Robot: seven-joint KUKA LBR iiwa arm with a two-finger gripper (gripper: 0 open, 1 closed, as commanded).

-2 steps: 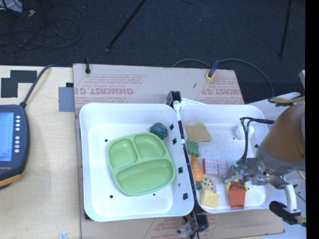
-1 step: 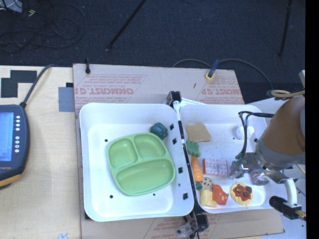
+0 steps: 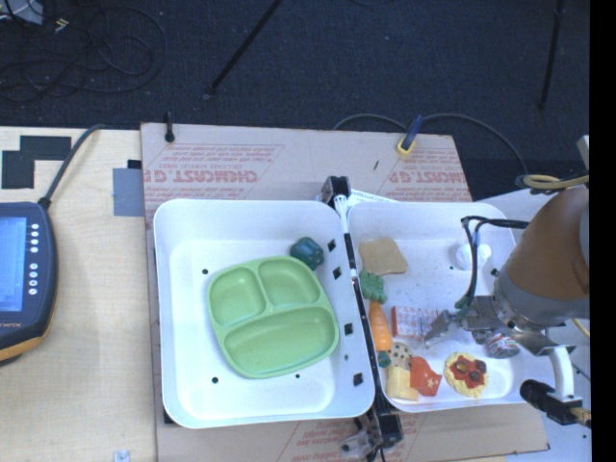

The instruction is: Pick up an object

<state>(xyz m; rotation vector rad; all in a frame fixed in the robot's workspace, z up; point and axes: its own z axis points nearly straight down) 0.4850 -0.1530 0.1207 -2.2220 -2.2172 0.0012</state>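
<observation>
The gripper [image 3: 445, 327] is hanging low over the right bin [image 3: 481, 218], reaching toward the toy food clustered there, likely choosing the carrot [image 3: 380, 326] or pizza [image 3: 467, 374]; whether it is grasping anything cannot be told.

surface [image 3: 87, 373]: pale wood-coloured top, visible at the left of the view.
board [image 3: 289, 166]: brown cardboard sheet with red print, lying flat on the surface under both bins.
left bin [image 3: 183, 258]: shallow, white, resting on the board, touching the right bin along the middle.
right bin [image 3: 433, 224]: shallow, white, resting on the board beside the left bin.
pendant [image 3: 19, 277]: dark handheld unit with a lit screen, lying on the surface at the far left, well apart from the bins.
cable [image 3: 67, 166]: runs from the pendant towards the board's top corner.
</observation>
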